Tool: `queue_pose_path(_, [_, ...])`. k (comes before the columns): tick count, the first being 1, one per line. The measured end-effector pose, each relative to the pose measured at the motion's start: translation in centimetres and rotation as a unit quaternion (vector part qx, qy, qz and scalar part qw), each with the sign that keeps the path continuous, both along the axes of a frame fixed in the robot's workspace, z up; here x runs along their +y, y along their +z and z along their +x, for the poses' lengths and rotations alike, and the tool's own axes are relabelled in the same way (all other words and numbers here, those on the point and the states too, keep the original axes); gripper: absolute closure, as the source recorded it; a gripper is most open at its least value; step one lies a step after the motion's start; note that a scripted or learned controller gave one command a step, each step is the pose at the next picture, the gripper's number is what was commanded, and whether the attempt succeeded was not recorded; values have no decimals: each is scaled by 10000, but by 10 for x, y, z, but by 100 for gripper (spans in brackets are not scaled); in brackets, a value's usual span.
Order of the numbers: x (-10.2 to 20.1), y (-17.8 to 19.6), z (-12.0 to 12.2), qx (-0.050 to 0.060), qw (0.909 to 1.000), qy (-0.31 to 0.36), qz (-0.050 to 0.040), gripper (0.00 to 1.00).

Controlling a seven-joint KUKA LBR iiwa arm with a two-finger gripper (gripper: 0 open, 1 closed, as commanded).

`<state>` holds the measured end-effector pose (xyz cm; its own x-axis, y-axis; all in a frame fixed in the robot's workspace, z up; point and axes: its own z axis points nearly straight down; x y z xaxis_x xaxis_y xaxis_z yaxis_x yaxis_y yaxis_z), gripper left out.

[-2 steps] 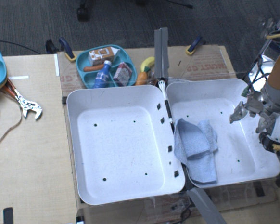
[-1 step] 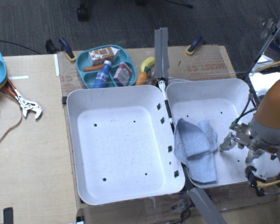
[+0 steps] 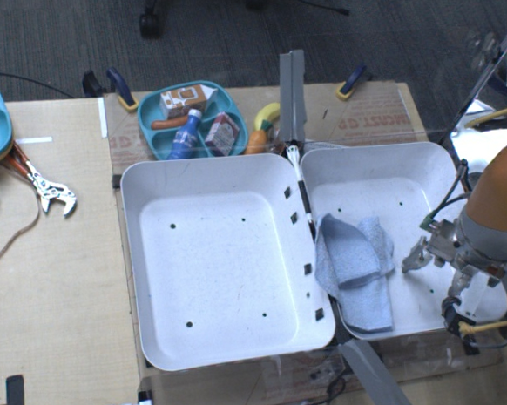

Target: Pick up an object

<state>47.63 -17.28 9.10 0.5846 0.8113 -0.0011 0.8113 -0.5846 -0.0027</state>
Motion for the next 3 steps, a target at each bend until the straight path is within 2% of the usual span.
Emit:
queue_pose_path(1, [48, 44, 74, 6, 9998, -190, -5, 0])
queue_pose_path(2, [-11, 119, 108, -3, 10000, -89, -11, 0])
queue_pose_path(3, [76, 3, 76, -22, 9995, -301, -3, 0])
